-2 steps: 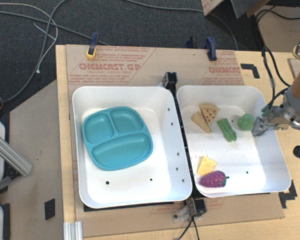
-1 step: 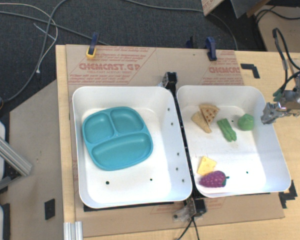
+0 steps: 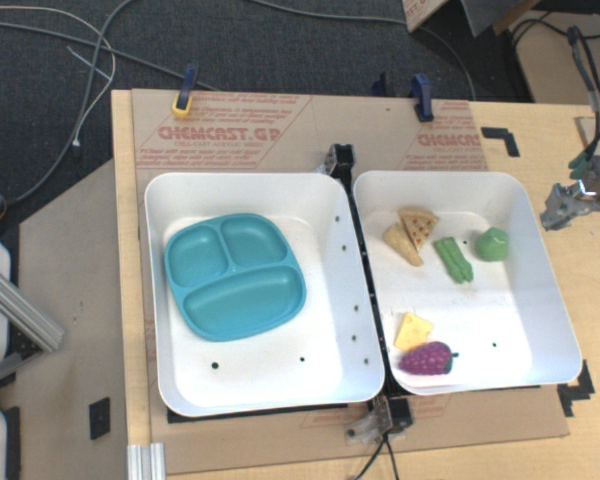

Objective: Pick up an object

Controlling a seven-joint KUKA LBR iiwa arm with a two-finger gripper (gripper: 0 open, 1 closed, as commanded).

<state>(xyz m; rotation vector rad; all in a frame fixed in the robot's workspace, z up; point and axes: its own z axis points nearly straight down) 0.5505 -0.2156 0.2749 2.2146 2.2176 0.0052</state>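
Note:
Several toy foods lie in the right bin (image 3: pixel 540 298). A tan sandwich wedge (image 3: pixel 412 234) sits near its back left. Beside it lie a green pickle (image 3: pixel 454 259) and a round green fruit (image 3: pixel 492 244). Close to the front left corner, a yellow cheese wedge (image 3: pixel 412 330) touches a purple grape bunch (image 3: pixel 426 358). My gripper (image 3: pixel 568 206) shows as a small grey metal part just outside the right bin's right rim, level with the round green fruit and apart from every object.
The left bin (image 3: pixel 170 368) holds a teal divided plate (image 3: pixel 235 275). Two clamps (image 3: pixel 187 90) (image 3: pixel 421 96) pin the cardboard sheet at the bench's back edge. Cables run over the dark floor behind.

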